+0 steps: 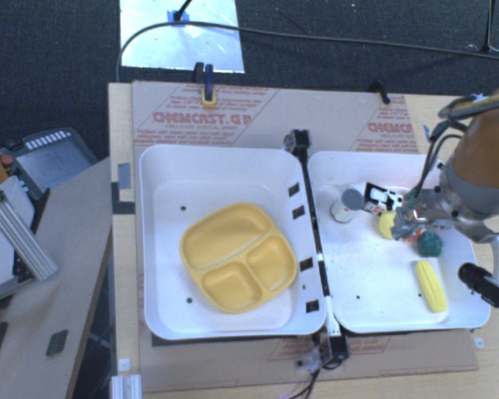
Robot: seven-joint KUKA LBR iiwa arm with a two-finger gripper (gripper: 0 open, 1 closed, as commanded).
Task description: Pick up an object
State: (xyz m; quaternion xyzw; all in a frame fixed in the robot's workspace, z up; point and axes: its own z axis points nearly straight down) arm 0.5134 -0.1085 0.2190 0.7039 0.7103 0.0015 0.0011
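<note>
While several small items crowd the right bin (358,310), the likeliest target looks like the yellow ball (387,224), touching the tool (412,223) near a teal ball (430,243); can't tell tool's state. Step reads as approach/grasp, nothing visibly held. Next move needs a clean close on one item, clear of corn (432,285), grey cup (347,204); yellow tray (237,256) sits in the left bin (162,223).

bright, even overhead light. the 2 white bins (233,160) are near blown out, with soft shadows under their rims. the metal plate (183,19) at top glares. the arm (482,160) looks blurred; the dark carpet (50,48) is grainy.
</note>
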